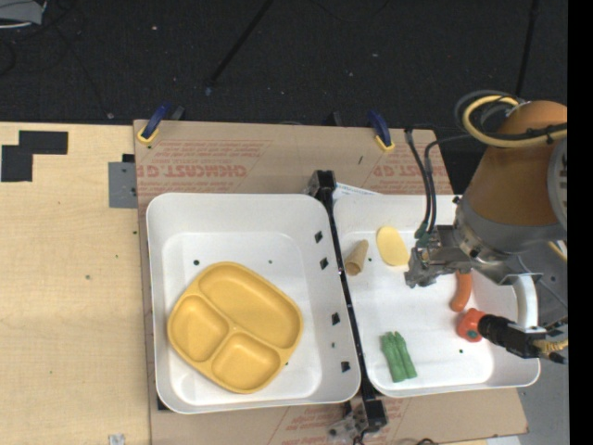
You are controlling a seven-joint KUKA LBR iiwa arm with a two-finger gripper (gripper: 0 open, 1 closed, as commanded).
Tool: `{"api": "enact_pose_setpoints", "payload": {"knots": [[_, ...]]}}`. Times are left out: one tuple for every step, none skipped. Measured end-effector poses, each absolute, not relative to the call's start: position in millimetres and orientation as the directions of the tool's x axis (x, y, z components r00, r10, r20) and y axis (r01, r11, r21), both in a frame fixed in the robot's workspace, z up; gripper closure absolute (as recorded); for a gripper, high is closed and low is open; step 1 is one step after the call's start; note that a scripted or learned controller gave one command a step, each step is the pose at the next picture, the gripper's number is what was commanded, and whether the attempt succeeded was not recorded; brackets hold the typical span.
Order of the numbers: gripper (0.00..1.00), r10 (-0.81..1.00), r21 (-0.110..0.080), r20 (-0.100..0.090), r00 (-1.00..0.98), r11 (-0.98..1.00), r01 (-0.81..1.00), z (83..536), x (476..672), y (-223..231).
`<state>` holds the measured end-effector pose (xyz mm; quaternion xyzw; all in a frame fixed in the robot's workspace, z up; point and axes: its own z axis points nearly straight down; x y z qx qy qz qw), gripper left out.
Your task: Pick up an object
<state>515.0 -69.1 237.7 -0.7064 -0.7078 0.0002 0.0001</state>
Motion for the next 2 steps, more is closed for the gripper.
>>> {"api": "enact_pose_setpoints", "payload": {"knots": [[1.00, 1.000, -0.002, 0.001, -0.004, 0.004, 1.000, 224.8, 517.4, -13.9], [1.00, 1.000, 0.000, 0.001, -0.004, 0.004, 1.000, 235.4, 520.0, 36.8]]}}
